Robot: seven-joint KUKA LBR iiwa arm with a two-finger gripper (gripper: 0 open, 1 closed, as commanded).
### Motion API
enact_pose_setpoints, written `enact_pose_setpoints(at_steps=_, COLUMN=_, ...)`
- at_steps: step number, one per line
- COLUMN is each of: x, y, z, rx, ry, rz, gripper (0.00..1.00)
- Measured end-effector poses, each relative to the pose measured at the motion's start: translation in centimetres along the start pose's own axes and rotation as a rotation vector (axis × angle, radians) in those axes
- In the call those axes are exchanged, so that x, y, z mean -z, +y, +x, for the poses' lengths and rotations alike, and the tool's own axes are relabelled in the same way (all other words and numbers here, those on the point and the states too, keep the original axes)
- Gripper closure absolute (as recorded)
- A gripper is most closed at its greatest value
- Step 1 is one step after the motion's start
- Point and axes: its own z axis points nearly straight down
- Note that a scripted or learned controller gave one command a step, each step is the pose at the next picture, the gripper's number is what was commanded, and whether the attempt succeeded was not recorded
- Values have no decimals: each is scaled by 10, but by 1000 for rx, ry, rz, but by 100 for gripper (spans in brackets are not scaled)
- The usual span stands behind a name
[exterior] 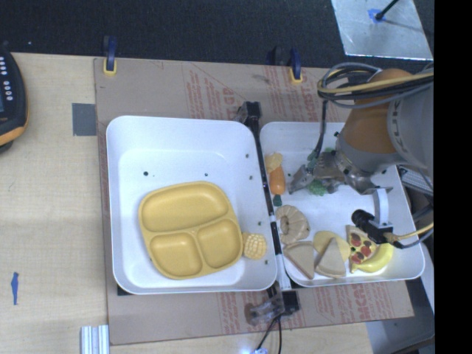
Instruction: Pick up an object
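Desk bins below, my gripper (316, 177) hovers over a green piece (317, 189); finger spread unclear; next, descend.

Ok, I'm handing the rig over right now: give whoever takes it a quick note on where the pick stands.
Pincer: low in the right bin, near its far left corner, over a small green item. Whether it is open or shut cannot be told, and no grasp is visible.
Right bin holds: carrot, bagel, two bread wedges, pizza slice, banana.
Left bin holds: yellow divided plate, with a corn piece beside it.
Done: arm positioned in the right bin.
Left: confirm a grasp and lift an object.
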Motion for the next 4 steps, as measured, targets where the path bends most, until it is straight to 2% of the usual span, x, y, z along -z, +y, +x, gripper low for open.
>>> enact_pose_setpoints(at_steps=1, x=1, y=69, z=-56, rx=-7, ry=-5, rz=-4, gripper=0)
enact_pose_setpoints(at_steps=2, x=-1, y=-12, z=-57, rx=-10, ry=0, rz=11, gripper=0)
enact_pose_setpoints(at_steps=3, x=11, y=-9, z=-57, rx=-8, ry=-2, rz=5, gripper=100)
enact_pose_setpoints(at_steps=4, x=10, y=-9, z=-57, rx=-7, ry=-2, rz=5, gripper=0)
